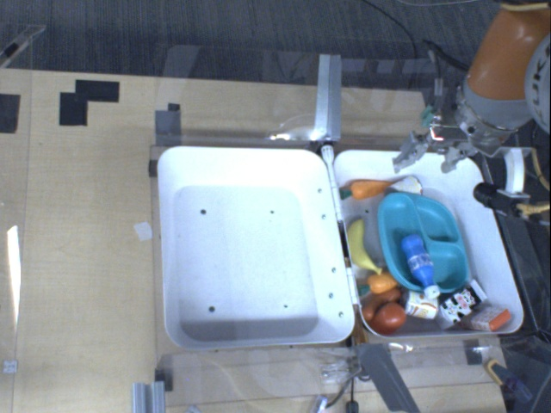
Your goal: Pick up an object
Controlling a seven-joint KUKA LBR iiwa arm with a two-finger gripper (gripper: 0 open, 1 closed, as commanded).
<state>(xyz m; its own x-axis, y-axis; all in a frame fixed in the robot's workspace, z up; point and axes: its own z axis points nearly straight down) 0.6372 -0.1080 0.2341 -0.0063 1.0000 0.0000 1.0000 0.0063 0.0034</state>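
Camera view, left to right: the left bin (241, 248) sits white and bare-floored beside the right bin (508, 269), the two touching along a shared edge under a grey post (329, 97). Just inside the right bin's left wall lie a banana (357, 243) and, above it, a carrot (374, 188) pointing toward the back corner. Below the banana sit an orange piece (382, 282) and a red apple (389, 317) at the front rim. A teal divided dish (422, 231) fills the bin's middle, with a blue bottle (419, 263) lying across its lower part. Small black-and-white items (461, 304) and an orange-red piece (495, 319) crowd the front right corner. My gripper (437, 151) hangs over the bin's back edge, above the dish, fingers spread apart with nothing between them. My arm (508, 54) rises toward the upper right.
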